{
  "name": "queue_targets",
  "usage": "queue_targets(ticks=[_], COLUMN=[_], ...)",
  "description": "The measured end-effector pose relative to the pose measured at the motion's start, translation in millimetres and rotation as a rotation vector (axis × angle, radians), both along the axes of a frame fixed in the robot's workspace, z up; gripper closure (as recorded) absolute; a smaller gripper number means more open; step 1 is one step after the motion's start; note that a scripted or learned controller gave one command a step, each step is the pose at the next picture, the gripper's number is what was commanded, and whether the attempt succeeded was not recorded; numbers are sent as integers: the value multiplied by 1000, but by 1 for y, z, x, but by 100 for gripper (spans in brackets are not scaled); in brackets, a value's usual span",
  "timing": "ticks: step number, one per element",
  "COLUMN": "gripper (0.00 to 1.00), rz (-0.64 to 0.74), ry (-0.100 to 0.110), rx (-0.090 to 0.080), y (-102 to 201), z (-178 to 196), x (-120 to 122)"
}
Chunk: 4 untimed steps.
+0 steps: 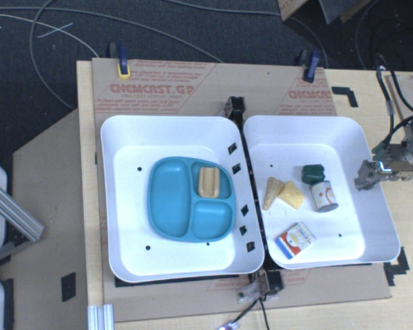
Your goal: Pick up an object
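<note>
My hand point(369, 175) is parked at the right rim of the right bin point(344, 133), and honestly I can't tell what state it's in from up here. In that bin: a small can point(323, 196) under a green block point(312, 173), two yellowish wedges point(282, 194), a red-and-white box point(295, 240). The left bin point(124, 136) has a blue divided plate point(179, 201) with a tan piece point(208, 181) in it

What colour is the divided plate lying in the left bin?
The divided plate is light blue; the camera view shows it plainly, with a tan item in one compartment.
</note>
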<state>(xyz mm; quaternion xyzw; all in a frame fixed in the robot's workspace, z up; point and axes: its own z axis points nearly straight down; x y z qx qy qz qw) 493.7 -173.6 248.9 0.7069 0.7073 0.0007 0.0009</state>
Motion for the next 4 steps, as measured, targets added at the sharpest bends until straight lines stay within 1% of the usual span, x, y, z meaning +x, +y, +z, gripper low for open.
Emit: queue_targets(ticks=[1,2,3,4], gripper=[100,100,100,100], rz=[5,7,7,6], ry=[3,0,1,2], rx=[3,2,3,2], y=[47,102,165,223], z=[-5,-1,-3,-16], x=[7,31,44,61])
